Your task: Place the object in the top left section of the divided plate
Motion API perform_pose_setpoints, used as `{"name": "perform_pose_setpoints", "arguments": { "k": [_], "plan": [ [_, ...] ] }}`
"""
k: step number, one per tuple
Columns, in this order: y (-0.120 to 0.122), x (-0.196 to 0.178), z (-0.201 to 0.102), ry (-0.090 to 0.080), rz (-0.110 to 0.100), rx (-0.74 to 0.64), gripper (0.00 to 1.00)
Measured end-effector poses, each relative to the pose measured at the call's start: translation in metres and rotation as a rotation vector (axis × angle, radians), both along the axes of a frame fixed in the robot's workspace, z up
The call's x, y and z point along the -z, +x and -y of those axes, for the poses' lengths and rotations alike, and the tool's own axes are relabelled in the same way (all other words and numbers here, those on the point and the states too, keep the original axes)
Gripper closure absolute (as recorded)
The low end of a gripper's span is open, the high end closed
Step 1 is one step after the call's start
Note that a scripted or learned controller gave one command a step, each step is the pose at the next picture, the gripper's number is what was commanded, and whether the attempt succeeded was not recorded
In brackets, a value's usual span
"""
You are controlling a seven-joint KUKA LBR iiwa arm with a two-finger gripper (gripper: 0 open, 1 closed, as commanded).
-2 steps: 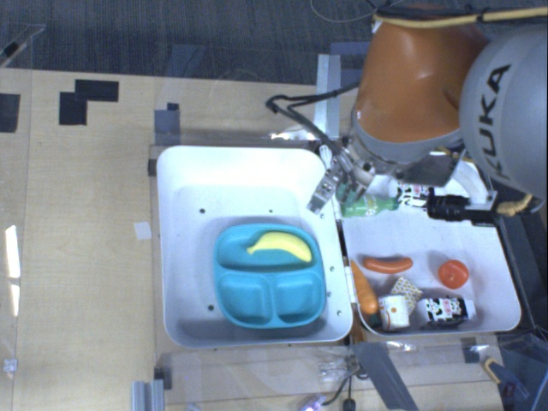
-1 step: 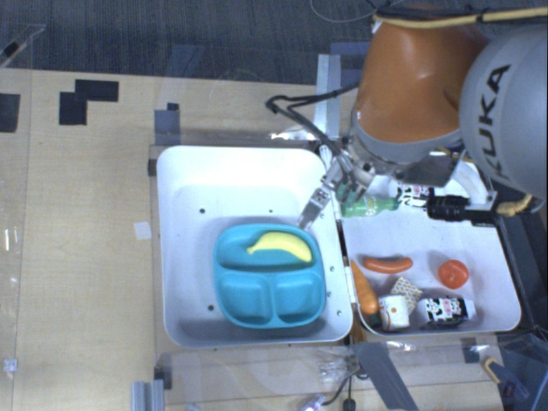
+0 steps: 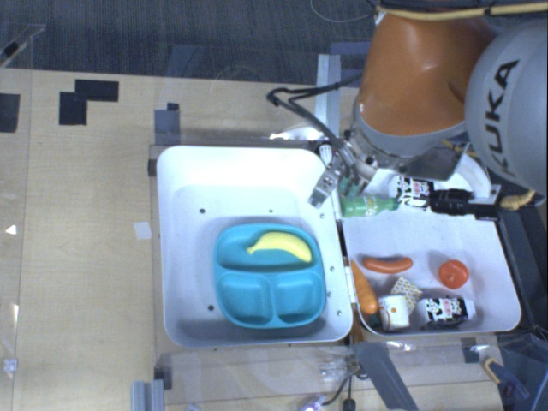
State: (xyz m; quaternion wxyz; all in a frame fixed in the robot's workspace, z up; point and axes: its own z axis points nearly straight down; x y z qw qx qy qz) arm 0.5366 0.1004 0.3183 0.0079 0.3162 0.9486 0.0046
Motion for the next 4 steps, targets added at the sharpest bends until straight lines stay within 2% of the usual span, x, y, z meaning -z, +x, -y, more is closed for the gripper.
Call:
{"name": "perform_pose_setpoints", "arguments": {
  "k": [1, 2, 3, 4],
  "plan": [
    [0.0, 0.0, 0.0, 0.0, 0.0, 0.0, 0.0],
    [0.062, 0.101, -0.088, -0.003, -0.013, -0.14, 0.0],
    [0.064, 0.087, -0.089, 0.001, -0.002, -0.141, 1.0],
    [0.101, 0.036, -0.039, -0.006, -0.005, -0.348, 1.0]
  ]
}}
